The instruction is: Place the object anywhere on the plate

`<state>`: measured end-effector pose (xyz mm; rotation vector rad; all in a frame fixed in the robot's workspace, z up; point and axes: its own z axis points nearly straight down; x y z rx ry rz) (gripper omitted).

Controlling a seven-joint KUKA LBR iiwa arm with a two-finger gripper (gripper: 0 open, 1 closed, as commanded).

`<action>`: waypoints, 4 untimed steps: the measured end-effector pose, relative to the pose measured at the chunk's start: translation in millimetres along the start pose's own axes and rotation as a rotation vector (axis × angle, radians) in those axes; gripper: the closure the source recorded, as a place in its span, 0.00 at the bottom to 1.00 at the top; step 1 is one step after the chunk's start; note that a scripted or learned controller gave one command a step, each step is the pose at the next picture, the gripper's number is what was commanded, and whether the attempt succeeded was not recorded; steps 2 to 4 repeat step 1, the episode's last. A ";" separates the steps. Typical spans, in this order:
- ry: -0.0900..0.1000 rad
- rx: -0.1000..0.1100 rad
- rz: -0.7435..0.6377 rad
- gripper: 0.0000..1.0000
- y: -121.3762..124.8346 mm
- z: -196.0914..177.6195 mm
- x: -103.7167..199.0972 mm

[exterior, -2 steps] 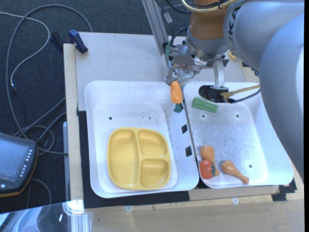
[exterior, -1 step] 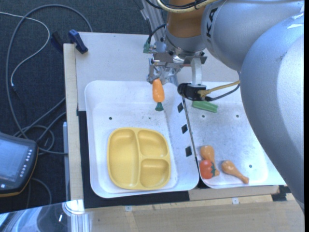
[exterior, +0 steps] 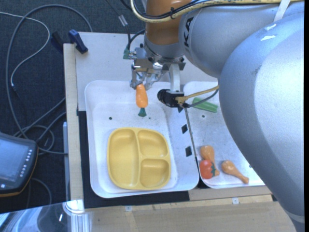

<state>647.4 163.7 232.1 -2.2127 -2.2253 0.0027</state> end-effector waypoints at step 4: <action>-0.001 -0.002 0.005 0.00 0.9 -1.2 -3.3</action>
